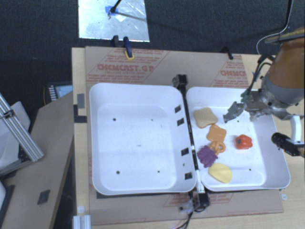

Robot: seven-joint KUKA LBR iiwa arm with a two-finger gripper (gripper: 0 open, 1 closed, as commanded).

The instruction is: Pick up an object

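Lying in right bin (274, 175): tan bread (205, 117), orange toy (217, 136), purple grapes (207, 155), yellow lemon (220, 172), red pepper (243, 141). Gripper (232, 112) above bin's upper middle, finger spread not discernible. Bread just left of gripper, nearest. Pepper below it, apart. Others lower left, clustered near divider.

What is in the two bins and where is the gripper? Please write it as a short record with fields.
left bin: no objects seen inside
right bin: five objects
objects: beige piece, orange piece, red pepper, purple piece, yellow piece
gripper: over the right bin, beside the beige piece
held object: none seen between the fingers
finger state: cannot tell
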